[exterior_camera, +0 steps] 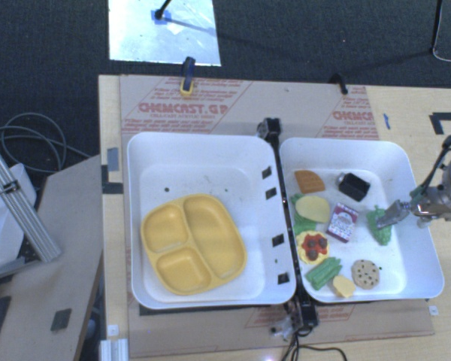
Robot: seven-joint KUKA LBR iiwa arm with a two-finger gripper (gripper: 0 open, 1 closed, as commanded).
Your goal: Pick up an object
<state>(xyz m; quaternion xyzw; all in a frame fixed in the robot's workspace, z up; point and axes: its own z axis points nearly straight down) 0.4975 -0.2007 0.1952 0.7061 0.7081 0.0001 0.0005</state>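
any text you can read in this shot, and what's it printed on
"CHEMCAST GP" in red, on the brown paper-covered sheet under the bins, behind the left white bin.
The same red print repeats behind the right white bin, partly cut off.
Small purple-and-white box in the right bin: print too small to read.

Even, bright light from above; the white bins (pixel 210 156) look slightly washed out. A foil sheet (pixel 164 21) glares. Shadows are faint. Small items seem soft, perhaps from low resolution.
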